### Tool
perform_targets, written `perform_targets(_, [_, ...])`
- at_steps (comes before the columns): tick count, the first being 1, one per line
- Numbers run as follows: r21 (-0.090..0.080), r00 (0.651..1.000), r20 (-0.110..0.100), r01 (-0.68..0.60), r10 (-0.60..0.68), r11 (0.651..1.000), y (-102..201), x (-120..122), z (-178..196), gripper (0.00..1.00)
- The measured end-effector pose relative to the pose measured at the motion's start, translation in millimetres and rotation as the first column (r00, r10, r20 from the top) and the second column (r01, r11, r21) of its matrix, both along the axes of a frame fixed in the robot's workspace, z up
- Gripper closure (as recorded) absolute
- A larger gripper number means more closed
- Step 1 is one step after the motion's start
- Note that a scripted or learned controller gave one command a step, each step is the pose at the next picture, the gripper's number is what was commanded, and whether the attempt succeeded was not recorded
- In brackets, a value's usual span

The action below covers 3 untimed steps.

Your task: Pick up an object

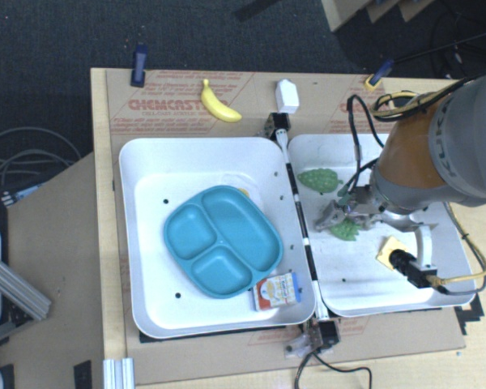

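The right bin (373, 298) holds a green leafy piece (318, 178) near its back left, a smaller green piece (346, 231) in the middle, and a yellow block (387, 251) to the right. My gripper (337, 214) is low in this bin, right above and touching the upper edge of the smaller green piece. The grey arm with its orange band (405, 156) comes in from the right and covers the bin's back right. In the left bin (138, 164) lie a blue divided plate (220, 239) and a small red and white carton (277, 290).
A banana (219, 104), a white block (287, 96) and a blue clip (138, 63) lie on the cardboard behind the bins. Black cables (358, 136) loop off the arm over the right bin. The wall between the bins (298, 217) runs just left of the gripper.
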<state>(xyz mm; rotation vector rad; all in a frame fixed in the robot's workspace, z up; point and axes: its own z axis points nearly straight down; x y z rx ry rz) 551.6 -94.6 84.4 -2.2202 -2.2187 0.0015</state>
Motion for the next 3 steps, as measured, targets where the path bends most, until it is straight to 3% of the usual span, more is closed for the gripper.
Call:
perform_targets(1, [-0.001, 1.000, 0.003, 0.000, 0.000, 1.000, 0.7, 2.6, -0.1, 0.00])
perform_targets(2, [-0.002, 1.000, 0.004, 0.000, 0.000, 1.000, 0.7, 2.9, 9.8, 1.00])
perform_targets(3, [-0.001, 1.000, 0.005, -0.002, 0.002, 1.000, 61.3, 3.1, 138.5, 1.00])
